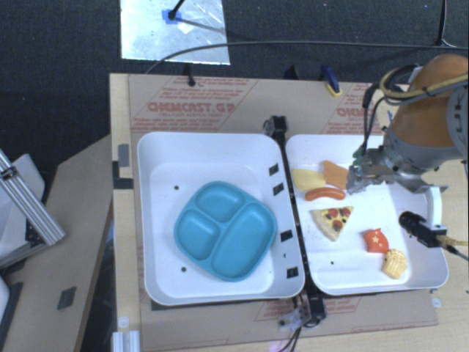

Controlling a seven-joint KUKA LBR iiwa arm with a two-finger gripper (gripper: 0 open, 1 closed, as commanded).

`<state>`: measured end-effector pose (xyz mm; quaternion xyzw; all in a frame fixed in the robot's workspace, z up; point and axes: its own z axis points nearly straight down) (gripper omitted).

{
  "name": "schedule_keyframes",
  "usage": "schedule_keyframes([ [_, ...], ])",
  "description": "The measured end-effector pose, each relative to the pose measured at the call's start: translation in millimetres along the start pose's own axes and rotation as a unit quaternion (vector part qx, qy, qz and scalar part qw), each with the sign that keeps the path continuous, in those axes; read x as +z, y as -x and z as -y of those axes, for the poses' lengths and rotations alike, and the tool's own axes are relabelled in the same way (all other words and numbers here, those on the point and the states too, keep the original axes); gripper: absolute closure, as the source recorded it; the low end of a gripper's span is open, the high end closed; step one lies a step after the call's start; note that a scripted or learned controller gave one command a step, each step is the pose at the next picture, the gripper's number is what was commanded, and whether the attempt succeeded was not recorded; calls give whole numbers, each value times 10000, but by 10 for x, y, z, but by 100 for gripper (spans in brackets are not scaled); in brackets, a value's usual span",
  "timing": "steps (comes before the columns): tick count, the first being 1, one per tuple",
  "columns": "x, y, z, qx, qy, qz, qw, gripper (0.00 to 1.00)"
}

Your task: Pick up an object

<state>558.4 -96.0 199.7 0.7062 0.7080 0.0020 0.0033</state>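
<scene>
- Since our jaws (pixel 357 176) sit low over the right bin (pixel 432 273), right by the orange wedge (pixel 336 173) and the sausage (pixel 325 193), we'd guess one of those two is the target. Honestly we can't tell from up here if the jaws are released or clenched, and nothing is visibly held.
- To do this well, we'd centre over a single item before closing. The orange wedge, sausage and yellow cheese slab (pixel 308 178) lie touching or nearly so, so a sloppy drop could nudge all three and grab none.
- Moving outward, the pizza slice (pixel 333 221) sits just below that cluster, with more room around it. Probably an easier pick.
- Further toward the near right corner, we've got the red piece (pixel 376 240) and the small yellow cupcake thing (pixel 394 263), close together.
- A black fitting on the arm (pixel 419 228) hangs over that side, so we'd watch clearance there.
- Over in the left bin (pixel 168 152) is the blue divided plate (pixel 225 229), well apart and no bother.
</scene>
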Motion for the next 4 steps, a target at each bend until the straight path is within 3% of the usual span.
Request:
schedule_keyframes([
  [1, -38, 3, -8, 5, -24, -8, 10000, 100],
  [2, -40, -551, -276, -39, -17, -17, 10000, 100],
  [3, -8, -1090, -383, -41, -23, -19, 10000, 100],
  [4, -165, -1547, -609, -39, -12, -21, 10000, 100],
])
